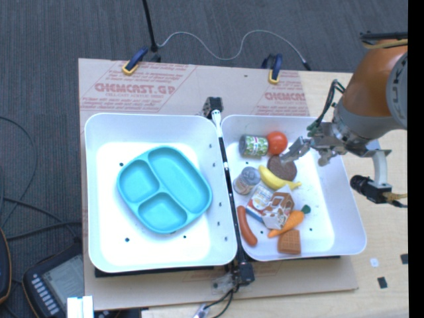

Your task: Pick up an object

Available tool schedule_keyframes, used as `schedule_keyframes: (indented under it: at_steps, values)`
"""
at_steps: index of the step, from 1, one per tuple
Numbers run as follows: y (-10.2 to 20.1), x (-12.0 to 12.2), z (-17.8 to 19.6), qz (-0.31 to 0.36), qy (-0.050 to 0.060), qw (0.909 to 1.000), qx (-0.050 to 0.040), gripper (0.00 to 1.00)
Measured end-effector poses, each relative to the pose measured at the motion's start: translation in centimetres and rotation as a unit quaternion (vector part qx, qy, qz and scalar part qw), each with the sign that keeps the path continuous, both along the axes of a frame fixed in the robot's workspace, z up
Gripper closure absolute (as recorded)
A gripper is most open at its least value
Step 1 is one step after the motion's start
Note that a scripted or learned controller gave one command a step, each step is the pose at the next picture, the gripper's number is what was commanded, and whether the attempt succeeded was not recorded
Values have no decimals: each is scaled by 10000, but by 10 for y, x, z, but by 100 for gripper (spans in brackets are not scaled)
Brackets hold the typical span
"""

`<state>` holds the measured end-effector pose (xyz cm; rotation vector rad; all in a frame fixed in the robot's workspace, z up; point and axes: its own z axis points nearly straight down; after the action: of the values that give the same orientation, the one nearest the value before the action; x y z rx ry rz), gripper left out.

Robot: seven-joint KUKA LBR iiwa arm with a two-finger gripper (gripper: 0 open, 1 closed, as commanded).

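waffle [289, 242] lies well below the gripper [293, 152], whose finger spread cannot be judged. approach step: gripper hovers over brown disc [283, 169], tomato [277, 142] beside. next: descend, close.

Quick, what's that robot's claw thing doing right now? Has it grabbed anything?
End effector: cannot be told whether it is open or closed; it sits low over the brown round item in the right bin, with nothing visibly held.
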<state>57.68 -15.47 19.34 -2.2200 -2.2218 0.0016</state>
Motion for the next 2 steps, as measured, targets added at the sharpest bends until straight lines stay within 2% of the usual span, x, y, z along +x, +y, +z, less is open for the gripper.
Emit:
schedule_keyframes:
  at_steps: [1, 2]
  values:
    - [42, 20, -104, 2, -54, 10000, -14, 0]
    - [40, 21, -92, -1, -87, 10000, -31, 100]
